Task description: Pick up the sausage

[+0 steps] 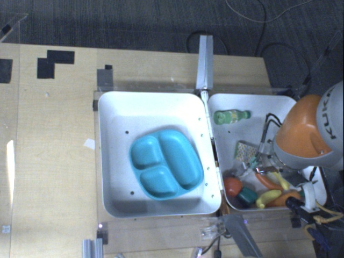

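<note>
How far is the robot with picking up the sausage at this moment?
Done: the arm has reached over the right bin. In hand: the gripper is low among the toys beside the orange sausage. Left: gripping and lifting it; it lies in the bin.

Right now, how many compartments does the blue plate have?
3. The blue plate in the left bin has one long compartment on its right side and two smaller ones on its left, upper and lower.

Blue divided plate [165, 163] in left bin [113, 144], gripper [257, 168] low over right bin's [279, 102] toy food
</note>
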{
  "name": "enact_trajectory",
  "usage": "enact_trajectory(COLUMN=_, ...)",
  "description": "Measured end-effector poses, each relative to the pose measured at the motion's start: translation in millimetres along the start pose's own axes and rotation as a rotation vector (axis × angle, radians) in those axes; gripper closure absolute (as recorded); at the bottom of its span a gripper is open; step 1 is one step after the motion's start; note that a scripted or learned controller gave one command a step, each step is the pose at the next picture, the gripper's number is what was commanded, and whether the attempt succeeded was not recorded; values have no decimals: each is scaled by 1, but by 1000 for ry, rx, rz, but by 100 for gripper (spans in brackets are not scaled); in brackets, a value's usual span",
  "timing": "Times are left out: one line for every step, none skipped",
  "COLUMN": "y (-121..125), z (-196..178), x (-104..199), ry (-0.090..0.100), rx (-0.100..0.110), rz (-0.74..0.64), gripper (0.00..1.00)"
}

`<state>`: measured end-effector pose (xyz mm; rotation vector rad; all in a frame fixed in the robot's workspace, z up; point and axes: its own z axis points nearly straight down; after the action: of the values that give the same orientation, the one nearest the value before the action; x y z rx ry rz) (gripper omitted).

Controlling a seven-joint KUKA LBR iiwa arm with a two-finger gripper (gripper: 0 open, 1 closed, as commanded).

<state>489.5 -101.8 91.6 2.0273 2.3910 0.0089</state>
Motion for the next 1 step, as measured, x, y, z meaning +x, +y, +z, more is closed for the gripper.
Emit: enact_trajectory(y=3, z=-11, x=1, ry=1, rx=-6, rz=-3, gripper=100)
